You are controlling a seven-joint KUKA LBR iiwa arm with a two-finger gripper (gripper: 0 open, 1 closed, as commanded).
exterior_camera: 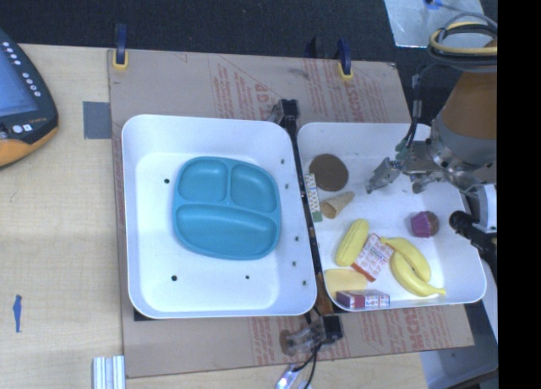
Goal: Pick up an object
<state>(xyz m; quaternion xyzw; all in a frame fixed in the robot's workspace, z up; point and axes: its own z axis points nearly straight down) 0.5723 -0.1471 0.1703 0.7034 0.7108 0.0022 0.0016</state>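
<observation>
Beside the open, empty-fingered tool [387, 178] over the right bin [473, 290], 1 round brown disc [329, 172].

bins [135, 210]: glossy white plastic | tray [226, 207]: smooth matt blue plastic | bench [59, 210]: pale wood | banana [412, 266]: shiny plastic

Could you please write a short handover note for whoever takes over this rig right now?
Pincer: above the right bin, nothing between its fingers.
Right bin contents: brown disc, cone, corn cob, banana, purple piece, small packets.
Left bin: blue divided plate.
Done: nothing picked yet.
Left: grasp one object and lift; the brown disc and cone lie closest.
</observation>
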